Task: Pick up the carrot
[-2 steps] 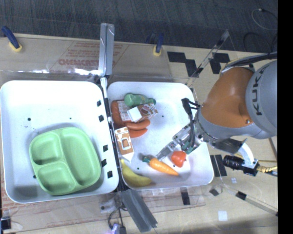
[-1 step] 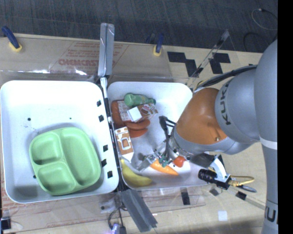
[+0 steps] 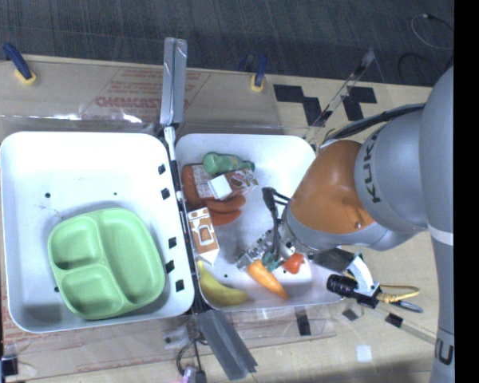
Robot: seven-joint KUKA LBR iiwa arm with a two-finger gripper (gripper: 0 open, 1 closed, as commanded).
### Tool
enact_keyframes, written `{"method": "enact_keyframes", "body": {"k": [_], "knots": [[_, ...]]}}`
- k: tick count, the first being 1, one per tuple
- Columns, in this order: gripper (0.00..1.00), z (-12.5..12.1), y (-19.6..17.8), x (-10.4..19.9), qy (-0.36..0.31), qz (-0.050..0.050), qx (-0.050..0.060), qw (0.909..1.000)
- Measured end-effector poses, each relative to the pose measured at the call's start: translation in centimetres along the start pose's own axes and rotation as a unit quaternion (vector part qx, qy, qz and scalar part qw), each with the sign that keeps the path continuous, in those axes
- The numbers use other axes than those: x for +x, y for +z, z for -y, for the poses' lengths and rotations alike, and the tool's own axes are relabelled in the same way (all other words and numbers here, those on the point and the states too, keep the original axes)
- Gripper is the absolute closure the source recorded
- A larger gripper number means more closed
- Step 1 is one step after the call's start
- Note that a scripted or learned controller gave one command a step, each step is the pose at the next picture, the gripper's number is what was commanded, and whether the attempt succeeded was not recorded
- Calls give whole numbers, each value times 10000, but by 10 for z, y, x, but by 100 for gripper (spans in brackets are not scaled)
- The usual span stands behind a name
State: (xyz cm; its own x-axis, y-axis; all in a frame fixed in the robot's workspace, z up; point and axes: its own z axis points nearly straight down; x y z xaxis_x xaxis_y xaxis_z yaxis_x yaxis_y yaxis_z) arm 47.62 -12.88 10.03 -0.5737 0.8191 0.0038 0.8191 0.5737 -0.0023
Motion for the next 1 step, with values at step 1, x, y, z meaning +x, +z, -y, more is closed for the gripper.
{"method": "enact_keyframes", "body": {"k": [1], "knots": [[100,-70,-91,45,489,11,-8,9988]]}}
